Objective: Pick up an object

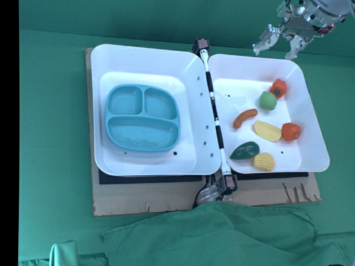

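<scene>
Overhead slanted view of the bench. The two-finger metal gripper (279, 45) hangs above the far edge of the right shallow white plastic bin (312, 118), its two fingers spread apart with nothing between them. The right bin contains seven small toy foods: a red-orange pepper (278, 87) touching a round green fruit (268, 100) near the far right side; an orange-red sausage (245, 118) toward the middle; a pale yellow slice (267, 131) just beside a red tomato-like piece (290, 131); and, nearest the front wall, a dark green leaf-shaped piece (245, 150) touching a yellow corn cob (264, 161). All lie on the bin floor, well apart from the gripper. The left shallow white plastic bin (188, 82) holds a light blue three-compartment plate (142, 118). Both bins rest on a brown cardboard sheet (127, 204) over green cloth (50, 121).
</scene>
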You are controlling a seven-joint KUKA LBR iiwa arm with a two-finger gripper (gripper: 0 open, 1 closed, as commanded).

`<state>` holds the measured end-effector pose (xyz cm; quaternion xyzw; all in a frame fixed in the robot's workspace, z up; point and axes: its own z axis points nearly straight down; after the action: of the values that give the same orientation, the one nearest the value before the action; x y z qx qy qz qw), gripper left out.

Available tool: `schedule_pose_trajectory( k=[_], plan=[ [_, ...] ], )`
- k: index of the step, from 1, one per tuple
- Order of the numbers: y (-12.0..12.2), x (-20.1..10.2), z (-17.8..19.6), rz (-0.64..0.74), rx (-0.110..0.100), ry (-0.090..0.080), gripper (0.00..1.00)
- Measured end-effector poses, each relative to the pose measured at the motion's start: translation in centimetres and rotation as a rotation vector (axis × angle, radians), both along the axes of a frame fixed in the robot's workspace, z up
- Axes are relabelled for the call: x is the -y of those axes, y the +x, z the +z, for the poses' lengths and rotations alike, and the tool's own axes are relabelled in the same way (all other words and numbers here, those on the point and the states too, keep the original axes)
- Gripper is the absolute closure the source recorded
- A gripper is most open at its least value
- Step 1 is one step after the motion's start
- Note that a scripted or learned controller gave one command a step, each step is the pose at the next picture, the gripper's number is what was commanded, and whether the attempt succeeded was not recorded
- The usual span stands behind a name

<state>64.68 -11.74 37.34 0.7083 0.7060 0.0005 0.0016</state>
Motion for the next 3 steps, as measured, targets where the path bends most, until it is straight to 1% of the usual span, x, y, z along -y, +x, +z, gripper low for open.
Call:
schedule_pose_trajectory(
  k=[1,2,3],
  plan=[
    [0.0,0.0,0.0,0.0,0.0,0.0,0.0],
    [0.0,0.9,-5.7,-0.001,-0.005,-0.001,0.0],
    [0.5,0.3,-10.1,0.001,-0.004,-0.001,0.0]
  ],
)
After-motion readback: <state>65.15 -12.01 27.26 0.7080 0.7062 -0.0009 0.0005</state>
